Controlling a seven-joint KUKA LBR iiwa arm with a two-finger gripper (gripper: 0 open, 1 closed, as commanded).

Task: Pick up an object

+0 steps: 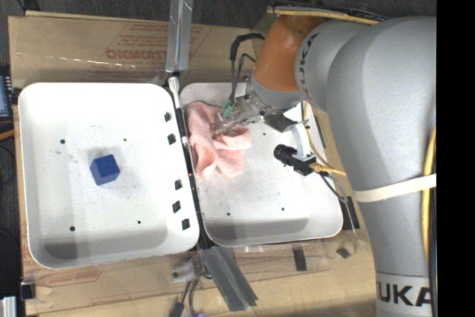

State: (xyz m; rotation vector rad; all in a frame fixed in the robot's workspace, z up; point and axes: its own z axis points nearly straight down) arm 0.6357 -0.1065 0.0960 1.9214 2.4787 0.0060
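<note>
Robot lab, KUKA arm (371, 130), white bins (44, 159), cardboard (89, 41)

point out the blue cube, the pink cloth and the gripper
blue cube (105, 168), camera view, its top face
pink cloth (211, 148), camera view, middle of the crumpled folds
gripper (231, 115), camera view, tip, down at the cloth's upper edge

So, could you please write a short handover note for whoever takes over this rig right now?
Gripper: down in the right bin, at the top of the pink cloth; finger state cannot be told.
Pink cloth: crumpled against the right bin's left wall.
Blue cube: alone in the left bin, untouched.
Done: arm is at the cloth.
Left: confirm a grasp, then lift.
</note>
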